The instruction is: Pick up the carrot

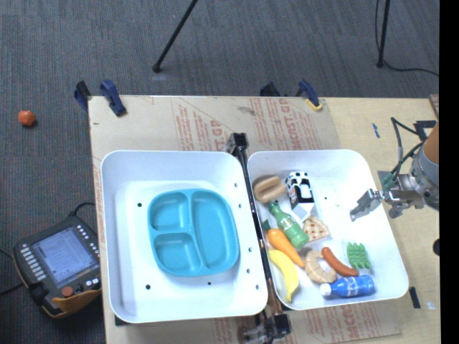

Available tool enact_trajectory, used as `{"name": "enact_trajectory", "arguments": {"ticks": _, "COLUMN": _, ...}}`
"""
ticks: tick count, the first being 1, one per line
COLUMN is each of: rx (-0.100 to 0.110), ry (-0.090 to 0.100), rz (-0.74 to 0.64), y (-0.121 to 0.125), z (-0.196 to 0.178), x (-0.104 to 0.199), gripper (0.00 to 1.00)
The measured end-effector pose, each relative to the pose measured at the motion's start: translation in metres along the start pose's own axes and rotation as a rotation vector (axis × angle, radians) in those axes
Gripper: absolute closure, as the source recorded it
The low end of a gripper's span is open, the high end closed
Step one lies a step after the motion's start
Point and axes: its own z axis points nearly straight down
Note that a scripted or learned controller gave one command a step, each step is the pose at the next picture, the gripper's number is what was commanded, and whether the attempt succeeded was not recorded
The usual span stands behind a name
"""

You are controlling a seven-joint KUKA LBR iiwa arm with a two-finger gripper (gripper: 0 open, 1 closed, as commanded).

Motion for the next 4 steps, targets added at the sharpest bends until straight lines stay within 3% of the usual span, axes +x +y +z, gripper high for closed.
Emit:
{"name": "enact_trajectory", "arguments": {"ticks": 1, "rx": 0.005, "ry": 0.003, "rz": 0.055, "y": -0.010, "z": 0.102, "x": 0.061, "gripper": 0.00}}
{"name": "enact_trajectory", "arguments": {"ticks": 2, "rx": -0.002, "ry": 0.000, "rz": 0.107, "y": -0.028, "z": 0.131, "x": 0.098, "gripper": 0.00}}
{"name": "enact_trajectory", "arguments": {"ticks": 3, "rx": 0.003, "ry": 0.002, "rz": -0.268, "y": -0.046, "z": 0.138, "x": 0.100, "gripper": 0.00}}
{"name": "enact_trajectory", "arguments": {"ticks": 4, "rx": 0.004, "ry": 0.004, "rz": -0.262, "y": -0.046, "z": 0.128, "x": 0.100, "gripper": 1.00}}
